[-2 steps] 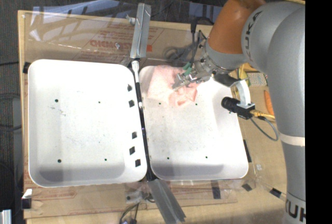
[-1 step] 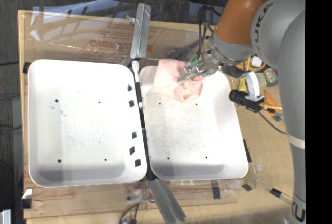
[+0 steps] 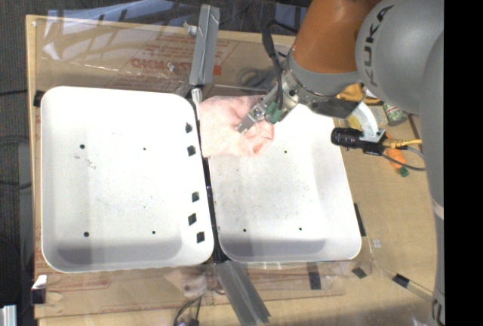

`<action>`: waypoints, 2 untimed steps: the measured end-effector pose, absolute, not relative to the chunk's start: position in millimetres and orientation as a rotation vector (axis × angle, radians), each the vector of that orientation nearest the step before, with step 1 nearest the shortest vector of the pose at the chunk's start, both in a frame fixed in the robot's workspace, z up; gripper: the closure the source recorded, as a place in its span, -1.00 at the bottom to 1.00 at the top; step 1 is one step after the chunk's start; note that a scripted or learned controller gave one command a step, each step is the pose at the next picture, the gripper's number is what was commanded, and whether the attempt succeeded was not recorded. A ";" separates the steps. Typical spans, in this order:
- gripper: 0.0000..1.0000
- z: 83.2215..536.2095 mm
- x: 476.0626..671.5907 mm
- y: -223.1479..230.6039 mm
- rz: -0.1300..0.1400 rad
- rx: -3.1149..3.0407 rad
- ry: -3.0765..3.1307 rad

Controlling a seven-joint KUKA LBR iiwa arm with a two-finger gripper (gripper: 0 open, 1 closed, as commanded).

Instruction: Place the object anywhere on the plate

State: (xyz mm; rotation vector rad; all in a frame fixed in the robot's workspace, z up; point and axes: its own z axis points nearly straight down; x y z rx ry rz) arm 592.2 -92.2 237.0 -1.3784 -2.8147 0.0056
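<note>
1. My arm (image 3: 392, 45), grey casing: dark capital letters "KUKA" running along the shell, partly cut off by its curve.
2. Cardboard sheet (image 3: 151, 53) behind my bins: red print, upside down and glared over by clear plastic; I cannot read it.

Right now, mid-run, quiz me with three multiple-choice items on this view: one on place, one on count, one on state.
1. Where does the pale pink, flat plate lie?
A. right bin, far-left corner
B. left bin, centre
C. on the bench, outside the bins

2. How many shallow white bins are on the bench?
A. one
B. two
C. three

3. Where is the two-finger gripper?
A. over the pink plate
B. over the left bin
C. off beyond the bench edge

Answers: 1 A, the pink shape fills the right bin's far-left corner. 2 B, two lie side by side. 3 A, its tip overlaps the plate.
</note>
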 end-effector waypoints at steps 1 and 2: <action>1.00 233.5 565.8 -52.2 0.004 -0.780 -3.036; 1.00 228.0 557.8 -9.8 0.001 -0.155 -3.131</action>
